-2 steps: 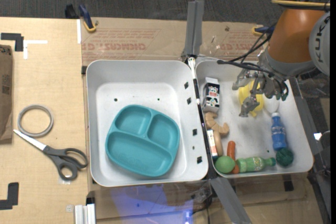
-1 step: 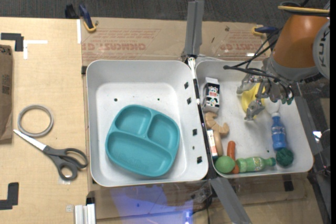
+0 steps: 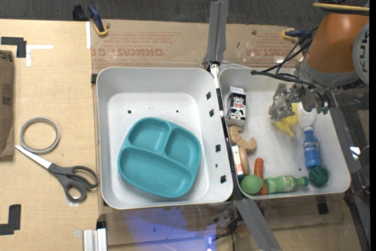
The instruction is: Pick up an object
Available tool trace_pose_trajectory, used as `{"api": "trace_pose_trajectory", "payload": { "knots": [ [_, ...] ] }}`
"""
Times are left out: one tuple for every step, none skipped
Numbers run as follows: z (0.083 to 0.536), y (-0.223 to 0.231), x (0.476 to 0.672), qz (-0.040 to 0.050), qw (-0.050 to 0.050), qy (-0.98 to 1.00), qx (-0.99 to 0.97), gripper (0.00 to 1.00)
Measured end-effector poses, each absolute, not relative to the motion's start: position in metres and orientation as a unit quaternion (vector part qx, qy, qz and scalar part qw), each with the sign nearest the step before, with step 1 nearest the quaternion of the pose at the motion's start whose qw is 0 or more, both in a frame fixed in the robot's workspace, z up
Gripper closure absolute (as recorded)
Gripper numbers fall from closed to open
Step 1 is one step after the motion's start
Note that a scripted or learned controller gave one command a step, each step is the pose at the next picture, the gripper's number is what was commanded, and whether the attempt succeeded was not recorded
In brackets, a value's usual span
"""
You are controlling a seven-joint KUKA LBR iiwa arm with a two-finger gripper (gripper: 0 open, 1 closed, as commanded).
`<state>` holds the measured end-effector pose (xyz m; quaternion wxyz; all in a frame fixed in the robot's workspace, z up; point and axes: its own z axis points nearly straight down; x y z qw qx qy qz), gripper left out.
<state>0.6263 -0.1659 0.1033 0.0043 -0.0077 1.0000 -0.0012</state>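
Lying in the right bin (image 3: 335, 144), a yellow object (image 3: 287, 124) sits just under the gripper (image 3: 281, 107); whether the gripper is open or closed I cannot tell. A blue bottle (image 3: 311, 150) is beside the yellow object, a green ball (image 3: 251, 184) farther away, a teal divided plate (image 3: 160, 156) in the left bin (image 3: 111, 126).

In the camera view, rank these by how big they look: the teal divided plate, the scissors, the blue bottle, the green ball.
1. Teal divided plate, by far the largest.
2. Scissors.
3. Blue bottle.
4. Green ball, smallest, though close to the bottle.
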Motion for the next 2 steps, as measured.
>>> {"api": "trace_pose_trajectory", "payload": {
  "knots": [
    [0.103, -0.166, 0.626, -0.0009, 0.004, 1.000, -0.008, 0.00],
    [0.114, -0.165, 0.628, -0.0019, 0.007, 1.000, -0.008, 1.00]
  ]
}}
